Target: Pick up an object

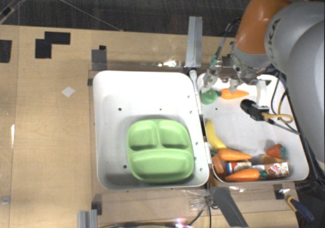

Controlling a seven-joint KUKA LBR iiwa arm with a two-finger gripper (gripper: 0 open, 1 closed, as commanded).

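My gripper [207, 83] hangs over the far left corner of the right bin [299, 167], the arm reaching in from the right. A small green object [208, 97] sits directly under it, close to the bin's left wall; whether it touches the gripper I cannot tell. An orange carrot [235, 94] lies just right of the green object. Along the near side of the bin lie a yellow banana [214, 138], two more carrots [234, 155] [244, 174], a strawberry [274, 151] and a printed packet [272, 170].
The left bin [109, 95] holds a green divided plate [160, 150] in its near half. A metal post [194, 41] stands behind the wall between the bins. The middle of the right bin's floor [238, 128] is bare.
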